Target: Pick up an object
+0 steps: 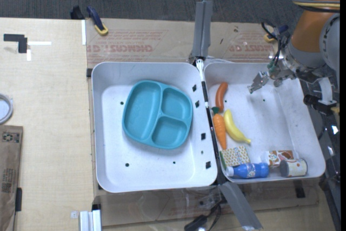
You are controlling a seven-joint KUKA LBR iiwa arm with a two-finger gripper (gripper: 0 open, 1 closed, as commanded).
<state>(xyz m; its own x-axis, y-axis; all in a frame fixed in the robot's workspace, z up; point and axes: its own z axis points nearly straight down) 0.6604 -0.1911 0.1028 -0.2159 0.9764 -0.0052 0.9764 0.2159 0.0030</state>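
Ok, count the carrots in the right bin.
2. One carrot lies near the bin's upper left, by the divider; the other carrot lies just below it, beside the banana. Nothing seems to hide more.

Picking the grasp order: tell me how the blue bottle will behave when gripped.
The blue bottle lies on its side, so it would probably roll if nudged. Its rounded, smooth-looking body may slip between the jaws. Small and plastic-looking, it is likely light.

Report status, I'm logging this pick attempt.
Pincer over right bin, nothing between its fingers. Banana, carrots, blue bottle lying untouched. Path down unobstructed.
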